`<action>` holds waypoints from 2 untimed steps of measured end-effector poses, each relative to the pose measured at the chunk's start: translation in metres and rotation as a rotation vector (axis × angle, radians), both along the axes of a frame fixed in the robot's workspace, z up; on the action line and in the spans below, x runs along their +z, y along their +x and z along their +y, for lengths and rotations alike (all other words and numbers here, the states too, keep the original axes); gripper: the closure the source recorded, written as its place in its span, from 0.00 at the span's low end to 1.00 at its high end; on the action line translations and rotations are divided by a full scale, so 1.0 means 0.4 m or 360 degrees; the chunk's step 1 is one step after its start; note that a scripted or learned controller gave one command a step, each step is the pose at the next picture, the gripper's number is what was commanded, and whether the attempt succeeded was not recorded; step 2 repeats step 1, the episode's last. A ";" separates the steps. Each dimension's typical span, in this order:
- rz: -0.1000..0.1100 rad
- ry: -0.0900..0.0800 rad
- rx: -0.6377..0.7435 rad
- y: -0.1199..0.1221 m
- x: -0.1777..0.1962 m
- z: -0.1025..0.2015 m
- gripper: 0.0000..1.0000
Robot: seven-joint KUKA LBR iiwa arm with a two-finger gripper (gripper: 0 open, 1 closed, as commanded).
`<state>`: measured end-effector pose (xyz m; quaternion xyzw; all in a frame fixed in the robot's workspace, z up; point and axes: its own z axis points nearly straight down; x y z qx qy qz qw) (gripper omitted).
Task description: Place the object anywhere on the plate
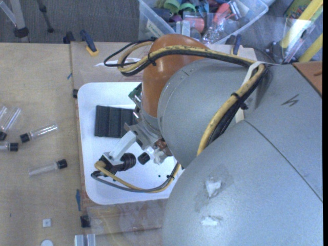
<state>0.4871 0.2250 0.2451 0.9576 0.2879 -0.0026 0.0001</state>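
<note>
Gripper (150, 148) was found low over the white bin (86, 137), near the middle of its floor, with the grey and orange arm (205, 101) reaching in from the right and covering the bin's right portion. Whether the gripper was open or closed could not be told from this angle, and nothing could be confirmed as held. The black ribbed block (113, 122), flat and rectangular, lay on the bin floor in the upper left part, just to the left of the gripper; contact between the two could not be determined. The rest of the visible bin floor was bare white. Beyond the far edge of the bench stood a clear plastic tub (148, 6) holding a loose jumble of small coloured items in green, blue, pink and red. On the wooden bench (36, 76) to the left of the bin lay several clear tubes (40, 132) with black caps, scattered and well apart from the bin.
</note>
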 end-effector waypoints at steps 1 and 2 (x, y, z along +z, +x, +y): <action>-0.0010 0.0001 -0.0100 0.163 0.267 -0.007 1.00; -0.0010 0.0001 -0.0100 0.163 0.267 -0.007 1.00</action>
